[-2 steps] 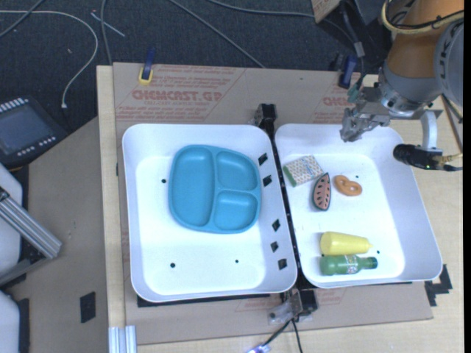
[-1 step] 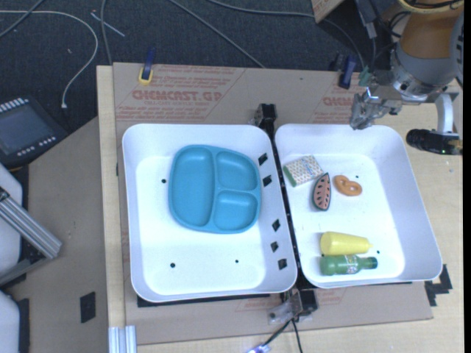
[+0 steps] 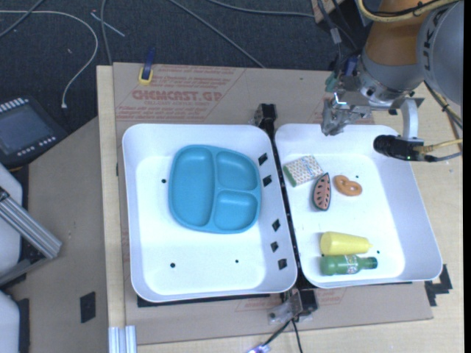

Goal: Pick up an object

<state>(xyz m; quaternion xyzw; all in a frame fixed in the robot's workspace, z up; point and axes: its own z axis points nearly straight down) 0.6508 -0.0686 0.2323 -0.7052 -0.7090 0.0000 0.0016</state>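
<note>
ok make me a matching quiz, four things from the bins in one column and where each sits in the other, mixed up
Things:
1. plate
2. bottle
3. gripper
4. donut

Places:
A. over the far rim of the right bin
B. near edge of the right bin, lying flat
C. left bin
D. middle of the right bin, right of the melon slice

Pairs: 1-C, 2-B, 3-A, 4-D

- Bright, even light from overhead; the two shallow white plastic bins [image 3: 147,219] look near blown out on their floors.
- Soft, short shadows lie beneath the blue sectioned plastic plate [image 3: 215,190].
- Slightly soft focus overall; the dark carpeted floor [image 3: 221,13] appears grainy and dim.
</note>
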